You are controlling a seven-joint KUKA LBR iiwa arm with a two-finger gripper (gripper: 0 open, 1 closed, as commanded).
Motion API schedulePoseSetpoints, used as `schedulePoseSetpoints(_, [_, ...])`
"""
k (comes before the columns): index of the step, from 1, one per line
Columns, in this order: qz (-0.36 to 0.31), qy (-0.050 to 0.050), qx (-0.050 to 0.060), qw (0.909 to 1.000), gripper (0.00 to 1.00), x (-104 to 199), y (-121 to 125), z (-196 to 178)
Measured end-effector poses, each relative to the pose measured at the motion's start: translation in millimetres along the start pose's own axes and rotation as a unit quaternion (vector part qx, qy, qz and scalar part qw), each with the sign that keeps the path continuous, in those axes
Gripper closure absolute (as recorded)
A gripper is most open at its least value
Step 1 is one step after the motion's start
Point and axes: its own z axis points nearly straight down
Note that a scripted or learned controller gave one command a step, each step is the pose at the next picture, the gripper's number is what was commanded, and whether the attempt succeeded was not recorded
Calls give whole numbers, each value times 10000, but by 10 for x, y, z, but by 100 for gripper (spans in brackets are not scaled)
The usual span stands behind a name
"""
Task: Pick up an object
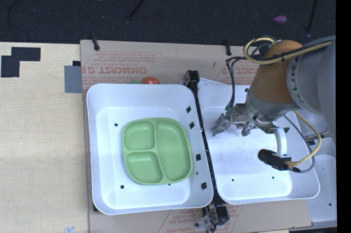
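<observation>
In the camera view, the end effector (233, 123) was seen low over the right bin (258, 188), near that bin's left wall, with nothing between its fingers. Whether it stood wide or narrow could not be told from the slanted angle.

The only clear candidate for the task was the plate (157, 150), a green plate of three compartments, lying flat in the left bin (104, 117), to the left of the end effector and across the divider (200, 133) between the bins.

The plate was judged to be light, stiff moulded plastic, smooth and probably slippery, not fragile. Lying flat, it offered little to pinch; the raised rim, or one of the ridges between compartments, was judged the best place to be gripped, the near rim being closest.

A small red object (149, 81) was seen just beyond the far wall of the left bin, well apart from the end effector; what it was could not be made out.

The bins were smooth, white and shallow. They were carried on a board (137, 62) upon the pale table (38, 144). A dark floor was seen beyond.
</observation>
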Motion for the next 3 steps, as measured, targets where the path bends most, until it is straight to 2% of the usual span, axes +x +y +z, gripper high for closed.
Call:
schedulePoseSetpoints(1, [27, -2, -12, 10000, 100, -19, 7, -127])
schedulePoseSetpoints(2, [0, -9, -59, 10000, 100, -41, 30, -759])
schedulePoseSetpoints(3, [2, -10, -57, 10000, 100, -55, 31, -1273])
